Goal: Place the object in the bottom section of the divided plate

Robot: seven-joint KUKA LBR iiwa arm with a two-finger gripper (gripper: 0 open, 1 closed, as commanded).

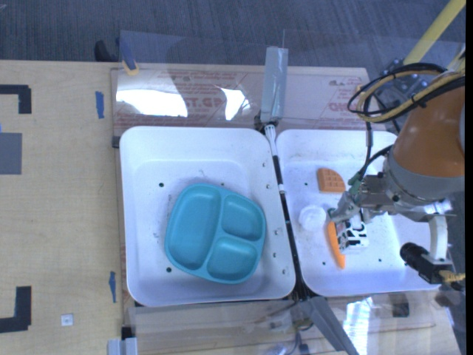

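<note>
The blue divided plate (214,232) lay in the left bin (140,198) with all three sections bare, while the arm reached into the right bin (384,272). The gripper (349,231) hung low just beside the orange carrot (335,246), but whether it was spread or pinching the carrot could not be told. A waffle-like orange piece (329,180) and a small white object (312,217) lay nearby.

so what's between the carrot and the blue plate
In the camera view, the two bins' meeting walls separate the carrot from the blue plate.
</note>
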